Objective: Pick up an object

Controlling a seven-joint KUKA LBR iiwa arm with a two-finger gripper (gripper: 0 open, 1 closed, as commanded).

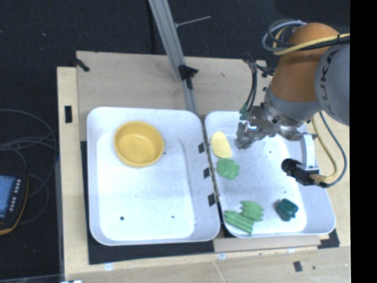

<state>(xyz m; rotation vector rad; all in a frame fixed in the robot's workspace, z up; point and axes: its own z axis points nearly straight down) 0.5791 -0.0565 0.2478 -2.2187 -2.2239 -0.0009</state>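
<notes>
Gripper [244, 135] sits right of centre in the frame, over the upper part of the right bin [315, 202]; can't tell its state. Just left of it, w/ a small gap, lies 1 pale yellow piece [221, 145], long axis running upper left to lower right. Below that, 1 light green lump [228, 169], near the bin's left wall. Lower in the bin: 2 green ridged pieces [245, 216] side by side, long axes roughly left-right, & 1 dark teal block [287, 209] toward lower right. Left bin [147, 211] has 1 yellow bowl [139, 144], upright, in its upper left. 2 bins total. Arm [300, 75] comes in from upper right, orange band above the wrist, angled down-left toward the gripper.
</notes>
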